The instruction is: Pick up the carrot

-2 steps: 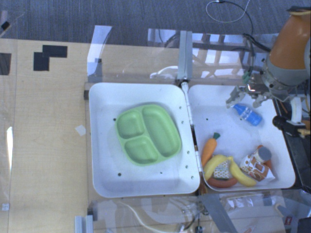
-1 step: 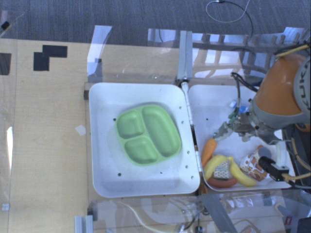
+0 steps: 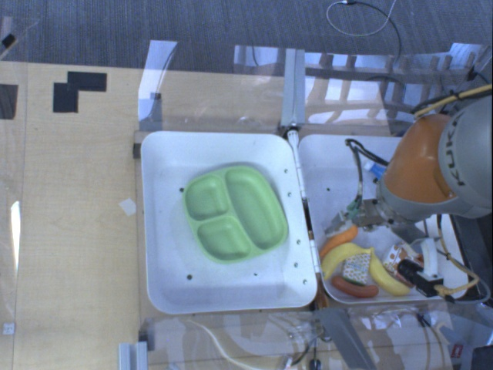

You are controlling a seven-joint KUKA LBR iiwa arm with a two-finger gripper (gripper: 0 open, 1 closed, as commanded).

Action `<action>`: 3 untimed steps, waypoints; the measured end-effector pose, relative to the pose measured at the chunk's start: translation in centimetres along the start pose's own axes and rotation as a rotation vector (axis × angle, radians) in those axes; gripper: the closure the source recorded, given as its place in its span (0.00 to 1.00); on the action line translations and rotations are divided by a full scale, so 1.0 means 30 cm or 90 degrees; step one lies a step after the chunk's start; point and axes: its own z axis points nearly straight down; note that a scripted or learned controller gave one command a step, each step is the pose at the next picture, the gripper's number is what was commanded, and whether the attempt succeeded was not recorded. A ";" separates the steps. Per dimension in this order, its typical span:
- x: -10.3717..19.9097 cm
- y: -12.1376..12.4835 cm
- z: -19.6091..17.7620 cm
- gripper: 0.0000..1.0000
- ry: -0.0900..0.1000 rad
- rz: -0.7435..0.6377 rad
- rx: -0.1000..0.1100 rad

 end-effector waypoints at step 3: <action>0.206 0.212 -0.485 1.00 0.001 -0.149 0.005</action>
